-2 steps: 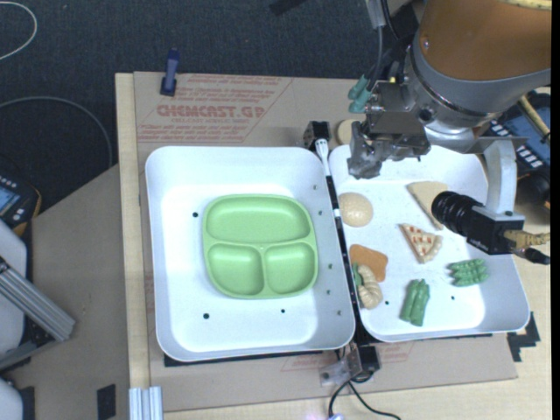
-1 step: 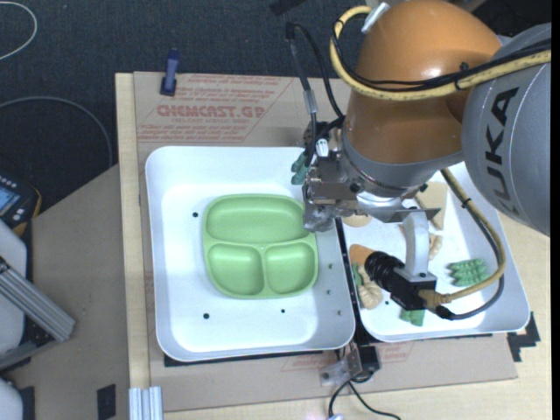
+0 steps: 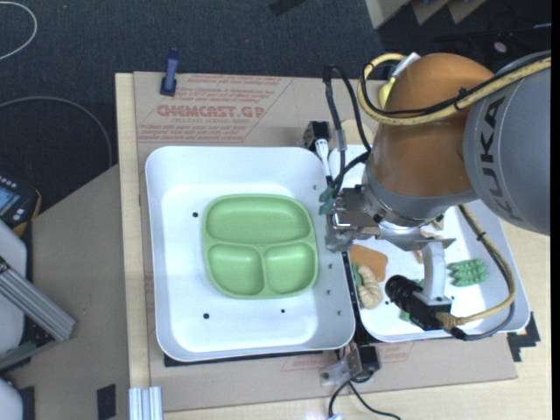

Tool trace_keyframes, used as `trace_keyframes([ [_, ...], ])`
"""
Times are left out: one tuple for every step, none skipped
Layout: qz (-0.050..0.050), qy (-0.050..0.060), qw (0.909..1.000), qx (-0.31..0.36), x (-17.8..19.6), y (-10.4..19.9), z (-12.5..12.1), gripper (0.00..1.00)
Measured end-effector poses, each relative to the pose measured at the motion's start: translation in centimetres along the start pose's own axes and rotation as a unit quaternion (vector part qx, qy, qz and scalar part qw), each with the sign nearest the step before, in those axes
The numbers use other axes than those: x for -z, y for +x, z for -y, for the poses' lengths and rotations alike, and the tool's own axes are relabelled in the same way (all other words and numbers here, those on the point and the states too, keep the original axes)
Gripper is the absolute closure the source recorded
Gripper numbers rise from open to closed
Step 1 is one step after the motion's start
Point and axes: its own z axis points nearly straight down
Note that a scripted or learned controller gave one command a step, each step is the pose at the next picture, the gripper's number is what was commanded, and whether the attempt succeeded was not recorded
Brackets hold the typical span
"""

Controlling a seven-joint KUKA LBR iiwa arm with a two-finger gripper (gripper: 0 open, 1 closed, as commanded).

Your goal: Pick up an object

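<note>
Hovering claw (image 3: 344, 231) sits just beside the orange piece (image 3: 371, 259); its state cannot be told.

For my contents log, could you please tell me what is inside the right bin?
Inside the right bin lie an orange piece, a pale beige lump and a green ridged piece. The arm covers much of the rest, hiding anything there.

two bins (image 3: 171, 261), one green tray (image 3: 260, 243), three small items (image 3: 468, 272).

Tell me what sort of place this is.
Probably a robotics lab test bench: a KUKA arm reaches over two white bins set on a board, with aluminium framing beside it.
</note>
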Motion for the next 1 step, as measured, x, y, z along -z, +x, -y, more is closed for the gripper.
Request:
trace_keyframes([
  [-0.003, -0.014, 0.9999, 0.003, 19.17, -1.54, -0.04, 1.00],
])
